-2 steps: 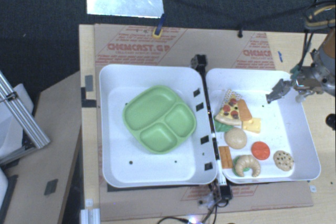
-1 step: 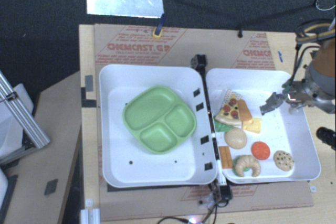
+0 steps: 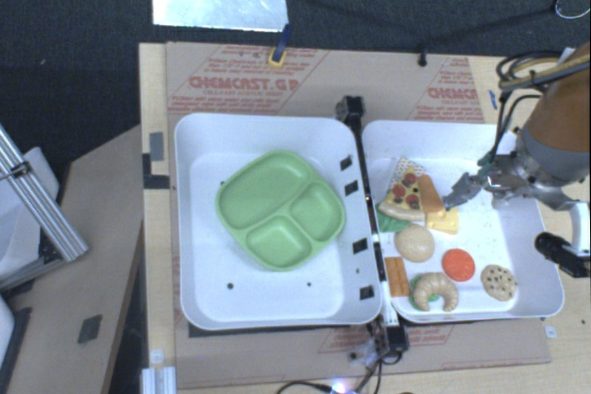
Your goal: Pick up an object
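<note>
So the arm (image 3: 554,129) came in from the right edge of the frame, grey body with the orange band up top, and its gripper (image 3: 459,191) was angled down and left into the right bin (image 3: 536,240). Honestly couldn't tell what the fingers were doing, the tip was just a dark blur right at the food pile.

The tip sat just beside the pizza slice (image 3: 406,195), right above a yellow cheese wedge (image 3: 443,220) that was touching the slice's lower right corner. Nothing looked lifted; all the toy food was lying flat on the bin floor. A bit of green leaf (image 3: 392,211) poked out from under the slice on its left.

Below that there was a pale round bun (image 3: 415,243), a red tomato slice (image 3: 458,265) to its right, and a chocolate chip cookie (image 3: 498,281) further right near the bin's lower right corner. A croissant (image 3: 435,291) lay along the bottom edge, with an orange cracker stick (image 3: 396,276) just left of it against the divider side.

The left bin (image 3: 199,291) had a green divided plate (image 3: 280,209) sitting in the middle, tilted diagonally, three compartments. Both bins rested on a cardboard sheet (image 3: 240,74) with red print, on the wooden bench.
</note>
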You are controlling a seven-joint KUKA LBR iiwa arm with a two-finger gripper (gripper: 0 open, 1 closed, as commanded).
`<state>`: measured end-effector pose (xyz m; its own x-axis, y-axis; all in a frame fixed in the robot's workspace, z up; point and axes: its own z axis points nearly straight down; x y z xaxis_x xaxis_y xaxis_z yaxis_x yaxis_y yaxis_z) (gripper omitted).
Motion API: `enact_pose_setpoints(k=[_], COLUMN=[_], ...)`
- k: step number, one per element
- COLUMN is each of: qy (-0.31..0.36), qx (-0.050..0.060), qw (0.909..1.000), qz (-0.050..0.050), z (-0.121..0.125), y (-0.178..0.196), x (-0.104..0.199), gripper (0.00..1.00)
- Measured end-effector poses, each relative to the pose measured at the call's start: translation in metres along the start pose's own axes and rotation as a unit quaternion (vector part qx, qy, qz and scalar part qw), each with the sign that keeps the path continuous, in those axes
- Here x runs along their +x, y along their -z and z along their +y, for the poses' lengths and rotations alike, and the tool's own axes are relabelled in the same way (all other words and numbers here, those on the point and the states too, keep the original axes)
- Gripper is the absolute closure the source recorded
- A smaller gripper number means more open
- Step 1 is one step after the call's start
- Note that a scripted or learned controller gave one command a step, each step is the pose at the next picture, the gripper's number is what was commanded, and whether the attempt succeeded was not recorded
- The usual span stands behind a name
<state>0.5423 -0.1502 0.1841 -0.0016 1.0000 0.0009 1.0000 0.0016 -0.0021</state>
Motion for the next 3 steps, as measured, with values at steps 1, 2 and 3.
enact_pose_setpoints(k=[1,2,3], qy=[0.000,-0.001,-0.001], qx=[0.001,0.000,-0.003], qw=[1.0000,1.0000,1.0000], qz=[0.000,0.000,-0.001], z=[0.007,0.008,0.009], y=[-0.059,-0.102,-0.089], x=[-0.001,0.000,-0.001], gripper=[0.00,0.00,1.00])
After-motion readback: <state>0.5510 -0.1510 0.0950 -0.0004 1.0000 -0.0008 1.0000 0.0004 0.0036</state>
